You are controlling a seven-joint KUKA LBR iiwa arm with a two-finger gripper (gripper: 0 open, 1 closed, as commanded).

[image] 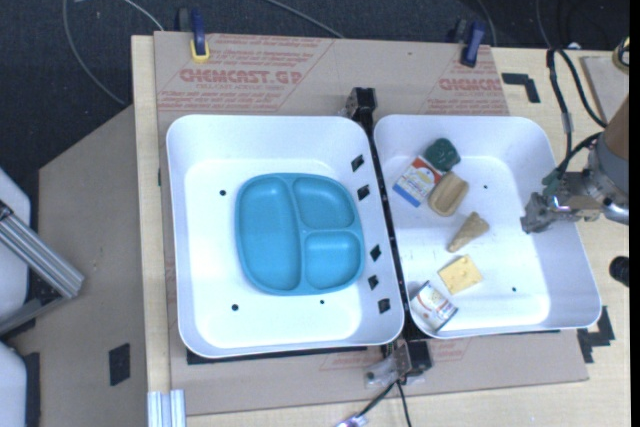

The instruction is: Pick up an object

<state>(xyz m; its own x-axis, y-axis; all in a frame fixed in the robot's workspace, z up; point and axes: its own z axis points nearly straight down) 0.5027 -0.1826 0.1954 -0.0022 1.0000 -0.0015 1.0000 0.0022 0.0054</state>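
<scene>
- The end effector (540,212) hung low over the right edge of the right bin (570,245), reaching in from the right. Nothing showed between its tips, and at this size I could not tell whether it stood open or closed.
- The candidates all lay in that right bin, left of the end effector and apart from it: a dark green object (441,153) at the top, a small white carton with red and blue print (415,183) just below and left of it, a tan rounded piece (449,195) touching or nearly touching that carton, a tan wedge (467,232) lower down, a yellow block (460,273) below that, and a small printed container (433,304) tipped against the bin's front left corner.
- The left bin (190,215) held a blue divided plate (299,233), well away from the arm.
- No pick had yet been made, as I judged it; the end effector first needed to travel left over one item.
- Risk: the carton, the green object and the tan piece sat crowded, so a descent there could land on two at once or shove one aside.
- Risk: the wedge's sloped faces might slide out of a pinch.
- Risk: the container in the corner left little room beside the wall, and a fingertip could strike the rim.
- Risk: descending where it hung would close on bare bin floor.
</scene>
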